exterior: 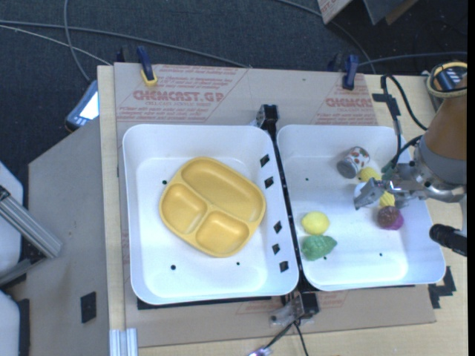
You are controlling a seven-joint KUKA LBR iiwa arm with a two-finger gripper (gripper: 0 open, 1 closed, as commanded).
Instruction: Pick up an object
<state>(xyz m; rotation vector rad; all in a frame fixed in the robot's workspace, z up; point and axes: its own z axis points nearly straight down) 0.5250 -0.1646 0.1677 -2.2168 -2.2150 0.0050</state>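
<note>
**Pick attempt in progress: gripper low in the right bin, no lift confirmed**

Status: nothing is seen raised clear of the right bin (415, 269). The gripper (373, 193) sits low among a cluster in that bin's upper right part. A small yellow piece (387, 199) lies right at the fingertips; whether it is pinched cannot be told, nor whether the fingers are spread or closed. Grasp and lift are judged outstanding.

Candidate objects, relative to the gripper: a grey spotted cup (352, 162) just above; a purple ball (390, 217) just below right; a lemon (315, 222) and a green toy (318, 247) well apart, lower left.

Arm pose: the arm (445, 150) enters from the right, wrist angled down and leftward.

The left bin (141, 199) holds a yellow divided plate (212, 206).
</note>
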